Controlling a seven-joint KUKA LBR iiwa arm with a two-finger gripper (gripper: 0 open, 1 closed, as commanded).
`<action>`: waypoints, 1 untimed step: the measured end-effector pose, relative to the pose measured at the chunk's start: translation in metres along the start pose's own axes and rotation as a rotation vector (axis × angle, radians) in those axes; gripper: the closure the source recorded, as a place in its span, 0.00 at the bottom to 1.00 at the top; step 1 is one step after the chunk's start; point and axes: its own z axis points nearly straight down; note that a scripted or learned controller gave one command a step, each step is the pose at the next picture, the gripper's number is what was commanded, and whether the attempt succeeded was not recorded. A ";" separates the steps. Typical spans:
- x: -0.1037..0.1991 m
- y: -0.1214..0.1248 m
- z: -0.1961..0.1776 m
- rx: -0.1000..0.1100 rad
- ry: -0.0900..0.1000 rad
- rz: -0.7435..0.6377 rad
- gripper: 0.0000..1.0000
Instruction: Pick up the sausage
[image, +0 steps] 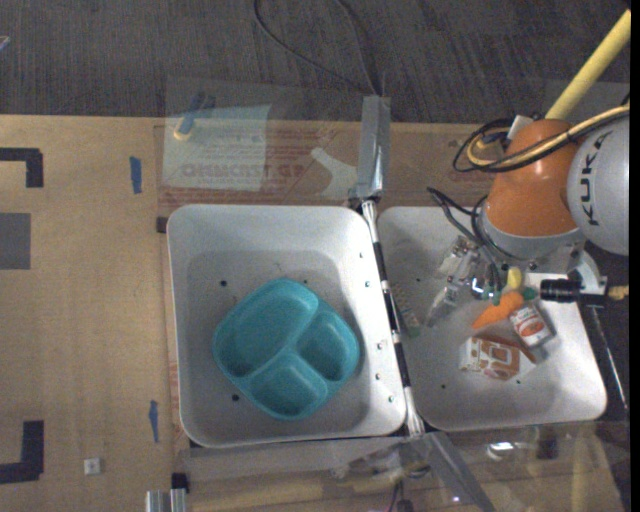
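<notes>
Jaws: too blurred under the wrist to call released or clenched; nothing is seen between them.
Sausage (529, 324): my best guess is the reddish-brown piece at three o'clock in the right bin (420, 395).
Neighbours: carrot (496, 311) touching at ten o'clock, printed packet (490, 357) just beside at seven.
Gripper (462, 285): hanging at ten o'clock of the sausage, near the cluster.
Risk: crowded pile, so a descent could catch the carrot instead or nudge the sausage against the bin wall.
Left bin (190, 300): teal divided plate (285, 346).
</notes>
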 end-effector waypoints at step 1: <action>-0.039 0.002 -0.040 -0.001 -0.005 0.054 0.00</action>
